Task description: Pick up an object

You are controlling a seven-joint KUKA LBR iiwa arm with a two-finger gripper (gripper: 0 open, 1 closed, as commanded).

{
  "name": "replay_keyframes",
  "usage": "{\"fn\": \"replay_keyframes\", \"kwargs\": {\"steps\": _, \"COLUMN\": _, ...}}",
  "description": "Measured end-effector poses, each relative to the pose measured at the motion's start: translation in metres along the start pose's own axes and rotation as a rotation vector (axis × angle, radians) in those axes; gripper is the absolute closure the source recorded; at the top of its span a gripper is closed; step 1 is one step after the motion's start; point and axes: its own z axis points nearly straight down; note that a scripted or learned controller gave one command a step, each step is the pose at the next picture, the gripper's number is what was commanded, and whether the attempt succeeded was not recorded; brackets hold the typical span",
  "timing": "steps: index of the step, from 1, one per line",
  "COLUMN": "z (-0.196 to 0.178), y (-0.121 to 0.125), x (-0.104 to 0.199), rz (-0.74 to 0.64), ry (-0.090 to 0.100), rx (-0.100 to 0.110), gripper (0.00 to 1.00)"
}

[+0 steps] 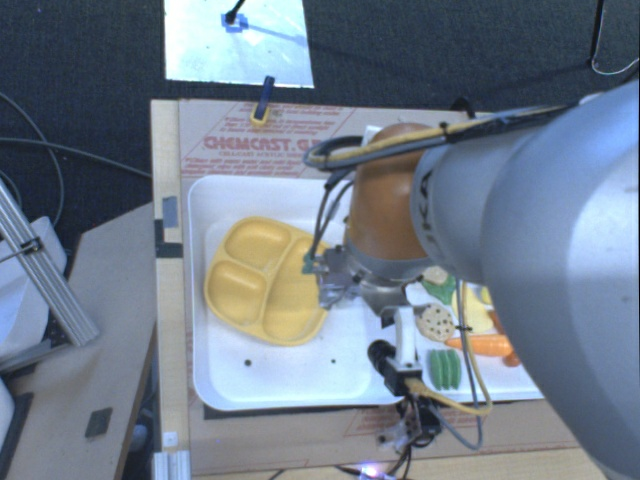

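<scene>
A yellow divided plate (260, 280) lies tilted in the left white bin (215, 193). The grey arm with its orange band reaches in from the right and covers the middle of the bench. My gripper (325, 278) hangs low at the plate's right edge, over the seam between the bins. The wrist hides how it meets the plate. In the right bin lie a round cookie (434, 322), a green ridged piece (444, 368) and an orange carrot-like piece (487, 346), partly under the arm.
A cardboard sheet (270, 138) with red print lies under the bins. A blue and yellow marker (263, 101) rests at its far edge. A metal plate (236, 26) lies beyond. Cables hang by the near rim (415, 418).
</scene>
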Motion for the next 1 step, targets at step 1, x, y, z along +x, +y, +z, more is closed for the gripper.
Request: {"fn": "replay_keyframes", "kwargs": {"steps": 1, "z": -0.0183, "y": 0.0439, "x": -0.0734, "rz": 0.008, "ry": -0.004, "rx": -0.014, "gripper": 1.00}}
